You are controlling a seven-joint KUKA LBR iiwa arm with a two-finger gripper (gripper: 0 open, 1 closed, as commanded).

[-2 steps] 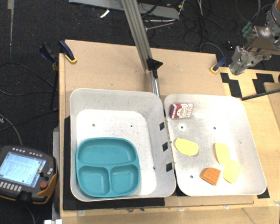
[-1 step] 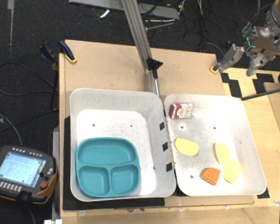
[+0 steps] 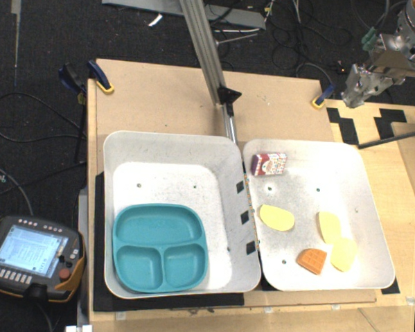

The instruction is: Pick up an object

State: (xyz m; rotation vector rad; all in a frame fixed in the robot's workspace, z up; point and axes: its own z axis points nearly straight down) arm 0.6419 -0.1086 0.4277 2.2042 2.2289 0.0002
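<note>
The wooden bench (image 3: 162,104) carries two shallow white bins side by side. The left bin (image 3: 170,153) holds a teal divided tray (image 3: 160,247) with three compartments, lying flat in its near half. The right bin (image 3: 346,169) holds the small things: a maroon and white carton (image 3: 269,164) on its side near the far left corner, a yellow oval piece (image 3: 277,218) towards the left wall, a pale yellow piece (image 3: 328,226) and another pale yellow piece (image 3: 343,254) touching each other at the right, and an orange waffle-like piece (image 3: 312,260) just beside the latter, near the front rim. The gripper (image 3: 357,90) hangs at the upper right, beyond the bins' far edge and well apart from every object; it looks to carry nothing, though its finger spacing cannot be told from here. A handheld control pendant (image 3: 29,255) lies off the bench at lower left.
</note>
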